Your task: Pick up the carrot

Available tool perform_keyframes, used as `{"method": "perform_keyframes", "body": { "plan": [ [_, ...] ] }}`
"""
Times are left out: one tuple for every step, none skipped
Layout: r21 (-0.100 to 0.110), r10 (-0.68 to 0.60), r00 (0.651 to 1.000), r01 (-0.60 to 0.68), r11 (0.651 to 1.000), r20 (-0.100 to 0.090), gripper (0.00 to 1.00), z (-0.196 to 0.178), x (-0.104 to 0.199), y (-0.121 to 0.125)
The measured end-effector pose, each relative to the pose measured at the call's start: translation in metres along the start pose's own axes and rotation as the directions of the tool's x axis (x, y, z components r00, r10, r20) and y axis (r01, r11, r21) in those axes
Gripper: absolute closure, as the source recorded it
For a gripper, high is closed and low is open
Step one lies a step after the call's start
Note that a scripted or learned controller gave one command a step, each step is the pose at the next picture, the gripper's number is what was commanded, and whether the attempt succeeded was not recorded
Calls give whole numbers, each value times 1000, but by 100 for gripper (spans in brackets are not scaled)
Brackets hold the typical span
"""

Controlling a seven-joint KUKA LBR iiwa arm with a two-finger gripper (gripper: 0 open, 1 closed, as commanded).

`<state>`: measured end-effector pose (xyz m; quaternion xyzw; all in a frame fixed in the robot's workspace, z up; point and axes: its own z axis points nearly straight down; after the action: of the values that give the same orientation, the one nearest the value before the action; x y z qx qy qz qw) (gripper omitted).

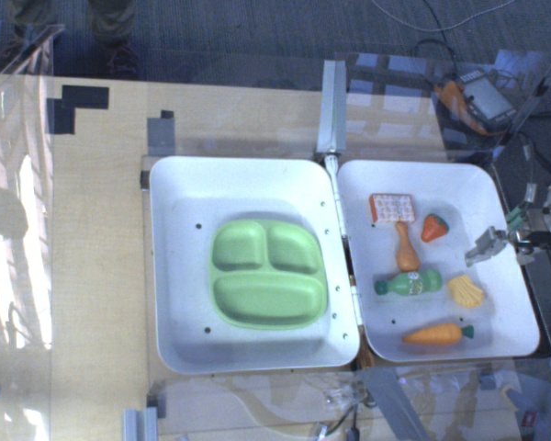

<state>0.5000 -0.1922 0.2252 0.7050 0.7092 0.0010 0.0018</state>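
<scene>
Wood bench (92, 274) w/ 2 white bins, dark carpet behind. End effector (489, 244) over right bin (519, 333); open/shut unclear.

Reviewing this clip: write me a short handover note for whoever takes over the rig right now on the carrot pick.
Gripper: at the right bin's right edge, above the floor, holding nothing; I cannot tell how its jaws stand.
Carrot: lying flat near the front of the right bin, green tip toward the right, apart from the gripper.
Nearby: bottle and yellow piece just behind the carrot.
Left bin holds a green tray.
Done: nothing yet.
Left: move over the carrot, grasp it, lift.
</scene>
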Motion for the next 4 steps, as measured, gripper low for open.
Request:
{"method": "perform_keyframes", "body": {
  "plan": [
    [-5, -208, 978, 208, 978, 2, 0, 123, 17, 25],
    [-10, -449, 894, 449, 894, 7, 0, 135, 14, -8],
    [-16, -449, 894, 449, 893, 10, 100, 124, 15, -5],
    [-5, -469, 883, 469, 883, 4, 100, 20, 72, 15]
  ]
}}
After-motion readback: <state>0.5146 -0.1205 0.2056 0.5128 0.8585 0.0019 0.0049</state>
